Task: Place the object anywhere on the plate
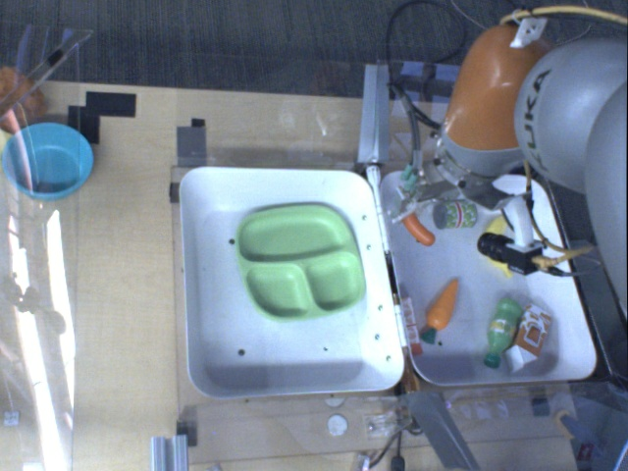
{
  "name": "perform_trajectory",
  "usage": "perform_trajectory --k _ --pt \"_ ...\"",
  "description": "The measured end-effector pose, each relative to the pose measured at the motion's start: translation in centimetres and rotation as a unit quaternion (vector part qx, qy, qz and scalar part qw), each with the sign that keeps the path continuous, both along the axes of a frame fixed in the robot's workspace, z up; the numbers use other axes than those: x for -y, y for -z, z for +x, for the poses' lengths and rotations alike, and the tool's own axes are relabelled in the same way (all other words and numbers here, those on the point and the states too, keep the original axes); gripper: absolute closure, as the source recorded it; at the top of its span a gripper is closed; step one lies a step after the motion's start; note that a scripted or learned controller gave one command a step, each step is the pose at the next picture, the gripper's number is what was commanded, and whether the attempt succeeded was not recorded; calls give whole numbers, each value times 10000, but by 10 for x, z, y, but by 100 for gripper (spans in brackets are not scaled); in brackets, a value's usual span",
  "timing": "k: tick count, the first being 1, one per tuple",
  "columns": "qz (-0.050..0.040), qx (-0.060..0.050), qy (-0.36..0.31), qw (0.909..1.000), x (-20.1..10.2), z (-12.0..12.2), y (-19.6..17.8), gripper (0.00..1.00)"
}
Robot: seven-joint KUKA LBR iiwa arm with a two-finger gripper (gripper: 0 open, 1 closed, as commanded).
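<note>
Two bins | hand (pixel 420 192) grip: cannot tell | can (pixel 455 214) half hidden | plate (pixel 298 260) bare

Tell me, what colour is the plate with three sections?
Light green. The plate shows best in the camera view, inside the left bin.

The left bin (pixel 196 361) has open floor all around the green plate (pixel 299 260), widest along the bottom and left. The right bin (pixel 579 356) is crowded: the arm (pixel 530 96) covers its upper part, with a can (pixel 454 214) and small sausage (pixel 419 229) below it, a carrot (pixel 443 304) at centre, and a green bottle (pixel 502 330) and carton (pixel 530 337) lower right.
</note>
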State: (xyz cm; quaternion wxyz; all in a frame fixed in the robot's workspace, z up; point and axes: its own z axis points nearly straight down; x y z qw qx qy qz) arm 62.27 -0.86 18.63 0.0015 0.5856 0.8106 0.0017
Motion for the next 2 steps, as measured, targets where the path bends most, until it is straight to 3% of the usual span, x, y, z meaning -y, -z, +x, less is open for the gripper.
perform_trajectory --k 1,2 --pt "2 -2 -303 9995 -45 -67 -4 100" --pt "2 1 -302 9995 -44 -67 -4 0"
